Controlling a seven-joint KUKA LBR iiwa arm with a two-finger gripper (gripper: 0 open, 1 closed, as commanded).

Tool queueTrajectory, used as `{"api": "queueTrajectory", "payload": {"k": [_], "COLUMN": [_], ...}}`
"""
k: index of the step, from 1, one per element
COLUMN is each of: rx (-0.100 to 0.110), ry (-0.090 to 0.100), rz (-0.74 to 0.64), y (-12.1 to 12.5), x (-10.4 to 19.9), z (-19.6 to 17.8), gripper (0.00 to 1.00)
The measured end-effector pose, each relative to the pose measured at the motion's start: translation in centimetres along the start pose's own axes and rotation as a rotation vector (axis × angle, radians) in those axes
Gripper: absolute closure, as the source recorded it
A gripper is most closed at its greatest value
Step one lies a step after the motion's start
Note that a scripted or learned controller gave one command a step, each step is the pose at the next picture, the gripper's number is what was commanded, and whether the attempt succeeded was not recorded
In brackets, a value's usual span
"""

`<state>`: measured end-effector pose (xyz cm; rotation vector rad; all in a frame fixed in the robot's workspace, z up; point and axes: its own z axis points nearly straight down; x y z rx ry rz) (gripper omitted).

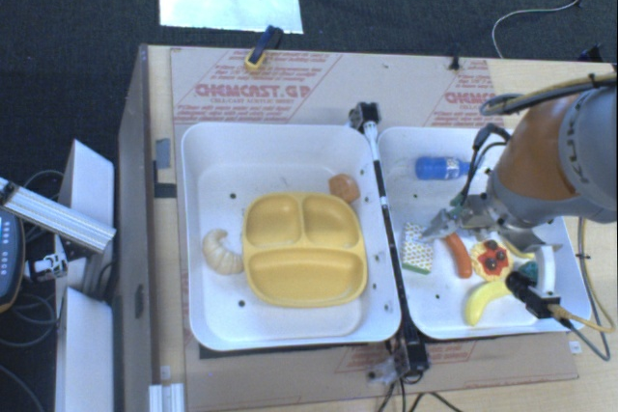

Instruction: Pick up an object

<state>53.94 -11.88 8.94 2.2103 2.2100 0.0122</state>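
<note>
Left bin [198, 304] holds yellow tray [304, 248], croissant [222, 252]; pincer [446, 225] open, empty, over right bin [406, 159].

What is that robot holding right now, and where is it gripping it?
It cannot be told: the gripper sits low in the right white bin near the orange sausage-shaped toy, nothing visibly held.

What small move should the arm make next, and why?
Probably a short descent onto the orange sausage. The gripper sits in the right bin just above its upper end, with nothing seen between its tips. The checkered piece lies close on the left, so dropping straight down seems safest.
</note>
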Motion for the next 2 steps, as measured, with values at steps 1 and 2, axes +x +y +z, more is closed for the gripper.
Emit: {"api": "queueTrajectory", "payload": {"k": [1,2], "rx": [0.003,0.011], "ry": [0.002,0.007], "rz": [-0.001,-0.005], "y": [0.0,6.4], "x": [0.0,7.0], "z": [-0.9,-9.6], "gripper": [1.0,1.0]}}
